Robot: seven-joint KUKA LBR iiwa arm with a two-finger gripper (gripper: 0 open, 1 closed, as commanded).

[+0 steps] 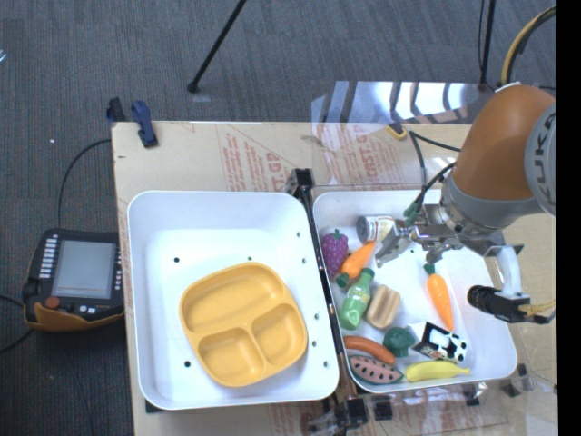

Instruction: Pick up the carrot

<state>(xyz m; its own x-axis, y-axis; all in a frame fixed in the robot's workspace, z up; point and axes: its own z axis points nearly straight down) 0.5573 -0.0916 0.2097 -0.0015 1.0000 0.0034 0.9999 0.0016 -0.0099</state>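
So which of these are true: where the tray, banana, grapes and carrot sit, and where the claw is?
1. The yellow tray lies in the left-hand bin. True.
2. The banana lies on the tray. False: it is in the right-hand bin.
3. The gripper hovers over the right-hand bin. True.
4. The purple grapes are in the left-hand bin. False: right-hand bin.
5. A carrot lies in the right-hand bin. True.

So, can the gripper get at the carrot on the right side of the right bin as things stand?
Probably yes. The gripper hangs over the right bin, and that carrot lies bare on the bin floor, nothing on top of it. A second carrot lies by the grapes, closer to the gripper.
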